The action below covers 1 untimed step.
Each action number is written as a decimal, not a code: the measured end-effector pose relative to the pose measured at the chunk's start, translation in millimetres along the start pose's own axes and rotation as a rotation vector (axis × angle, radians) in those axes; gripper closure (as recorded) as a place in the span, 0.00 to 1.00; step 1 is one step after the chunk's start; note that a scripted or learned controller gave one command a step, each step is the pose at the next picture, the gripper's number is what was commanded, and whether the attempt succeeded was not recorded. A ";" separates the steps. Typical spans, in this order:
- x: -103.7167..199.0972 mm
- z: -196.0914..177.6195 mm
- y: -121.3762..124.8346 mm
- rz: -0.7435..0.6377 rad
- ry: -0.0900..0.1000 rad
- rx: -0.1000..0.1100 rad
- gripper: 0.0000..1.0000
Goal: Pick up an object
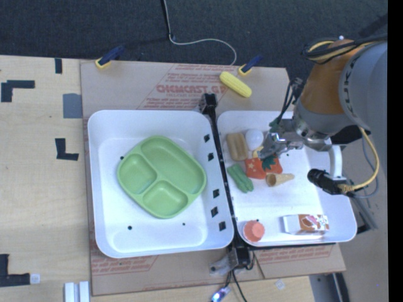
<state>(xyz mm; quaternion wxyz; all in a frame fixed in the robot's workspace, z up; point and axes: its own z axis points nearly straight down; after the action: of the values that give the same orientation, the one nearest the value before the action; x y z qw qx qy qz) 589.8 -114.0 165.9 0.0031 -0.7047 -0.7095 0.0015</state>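
Two white bins sit side by side. The left bin holds a green divided plate. The arm reaches over the right bin, its gripper low above a red-and-green toy; its grip cannot be made out. Right of the toy lies a cone; left, a green pod.

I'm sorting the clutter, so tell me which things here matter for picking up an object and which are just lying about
Job in hand:
gripper
red toy
ice cream cone
green pepper
white ball

Lying about:
green divided plate
yellow corn
blue clamps
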 end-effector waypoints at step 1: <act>0.7 -9.2 0.0 -0.001 0.001 0.001 1.00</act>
<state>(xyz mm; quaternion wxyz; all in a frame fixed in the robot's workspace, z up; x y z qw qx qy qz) 589.9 -113.3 175.1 0.0035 -0.7044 -0.7098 0.0015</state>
